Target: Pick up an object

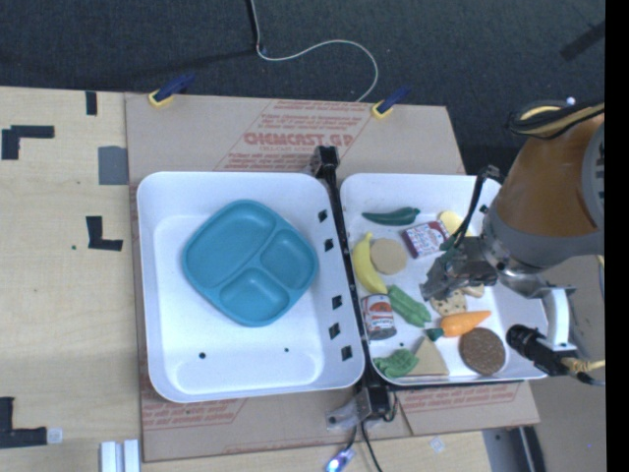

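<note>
over the right bin your gripper hangs low among the toy food, likely placed to try for a piece beneath it. whether it holds anything, you cannot tell. near it lie a carrot, a banana, a green pepper, a can and a brown disc. the left bin holds one blue divided plate.

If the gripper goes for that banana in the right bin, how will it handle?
The banana looks like smooth toy plastic, so probably stiff, light and somewhat slippery. Its curved shape may pivot or slide when nudged. It lies along the bin's left wall, beside a tan disc, leaving finger room likely tight.
</note>
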Controlling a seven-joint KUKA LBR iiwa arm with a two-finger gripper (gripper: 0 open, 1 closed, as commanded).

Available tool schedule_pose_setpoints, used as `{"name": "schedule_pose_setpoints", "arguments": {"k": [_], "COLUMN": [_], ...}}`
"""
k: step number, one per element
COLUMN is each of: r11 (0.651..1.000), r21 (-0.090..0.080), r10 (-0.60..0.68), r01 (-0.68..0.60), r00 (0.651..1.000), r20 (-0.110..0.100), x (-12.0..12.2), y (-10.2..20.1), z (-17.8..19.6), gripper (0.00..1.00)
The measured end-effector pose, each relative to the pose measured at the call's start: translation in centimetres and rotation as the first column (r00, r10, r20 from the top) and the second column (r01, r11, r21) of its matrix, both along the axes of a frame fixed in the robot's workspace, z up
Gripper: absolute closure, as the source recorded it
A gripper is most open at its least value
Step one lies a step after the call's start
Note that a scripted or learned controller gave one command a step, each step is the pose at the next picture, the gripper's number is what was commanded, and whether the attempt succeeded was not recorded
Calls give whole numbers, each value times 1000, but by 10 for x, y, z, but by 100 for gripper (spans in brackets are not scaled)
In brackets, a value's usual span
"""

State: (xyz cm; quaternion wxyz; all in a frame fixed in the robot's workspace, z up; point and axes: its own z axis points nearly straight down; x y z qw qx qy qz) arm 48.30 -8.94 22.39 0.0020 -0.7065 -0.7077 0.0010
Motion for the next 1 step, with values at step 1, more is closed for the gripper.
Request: {"name": "schedule_pose_setpoints", "arguments": {"k": [1], "r11": [1000], "r21": [1], "r10": [6], "r01": [-6], "r00": [1000], "r20": [1], "x": [60], "y": [60], "z": [-43], "gripper": [100]}}
